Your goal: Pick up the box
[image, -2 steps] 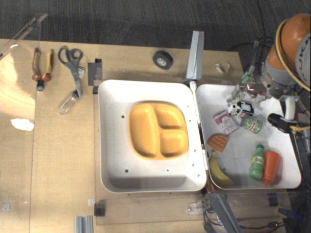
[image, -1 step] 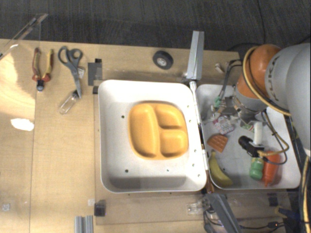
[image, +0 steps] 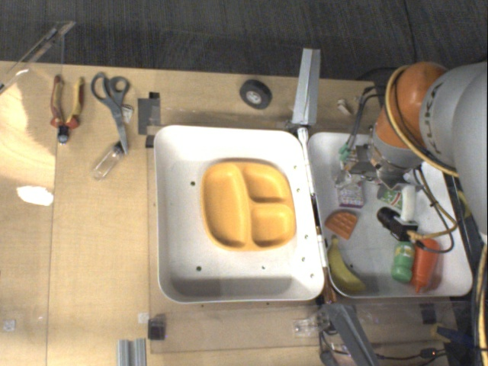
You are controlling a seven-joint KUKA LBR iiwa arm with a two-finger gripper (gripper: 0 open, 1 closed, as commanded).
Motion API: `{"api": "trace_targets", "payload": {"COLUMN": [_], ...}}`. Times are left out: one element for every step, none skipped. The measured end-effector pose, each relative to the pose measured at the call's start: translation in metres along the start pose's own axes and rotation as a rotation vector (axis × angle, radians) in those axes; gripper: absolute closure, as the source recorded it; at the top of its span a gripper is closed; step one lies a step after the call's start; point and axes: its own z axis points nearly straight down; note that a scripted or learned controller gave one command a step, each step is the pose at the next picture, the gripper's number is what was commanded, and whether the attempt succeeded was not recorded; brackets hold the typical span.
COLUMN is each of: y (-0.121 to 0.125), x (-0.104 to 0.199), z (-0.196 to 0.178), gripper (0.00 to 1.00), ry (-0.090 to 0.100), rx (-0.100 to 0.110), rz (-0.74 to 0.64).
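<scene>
White plastic bins sit side by side on a wooden desk (image: 76, 242). The left bin (image: 177, 269) stands about the middle of the desk and the right bin (image: 375, 244) touches it on the side toward the desk's right edge. A yellow tray (image: 248, 204) with three compartments lies flat in the middle of the left bin.

The box (image: 349, 195), small and white with a purple face, lies in the right bin, near that bin's left wall and toward the desk's far edge. The gripper (image: 354, 170) hangs just over the far side of the box, on the grey arm (image: 461, 120) that reaches in from the right with its orange band (image: 412, 101) showing above the wrist. Wires and dark parts hide the tips, so I cannot tell whether the jaws are spread or pressed together, nor whether they touch the box.

Just nearer than the box lies an orange ridged piece (image: 341, 223), and nearer still a banana (image: 345, 267) curves along the bin's near left corner. A green bottle (image: 402, 261) and an orange carrot-shaped thing (image: 424, 264) lie side by side, touching, toward the bin's near right corner.

Along the desk's far edge, from the left corner inward, lie red-handled pliers (image: 65, 105), grey scissors (image: 113, 101), a small black block (image: 150, 111), a black roll of tape (image: 255, 94) and an upright metal bar (image: 307, 82) set between the two bins.
</scene>
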Motion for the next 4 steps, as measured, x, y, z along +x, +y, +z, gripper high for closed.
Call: {"api": "trace_targets", "payload": {"y": [-0.012,-0.059,-0.093,-0.089], "x": [0.037,0.053,0.103,0.062], "z": [-0.108,-0.097,-0.120,-0.137], "gripper": [1.00,1.00,1.00,1.00], "ry": [0.009,0.018,0.010,0.020], "rx": [0.035,0.034,0.038,0.031], "rz": [-0.048,-0.545,-0.064,-0.730]}}
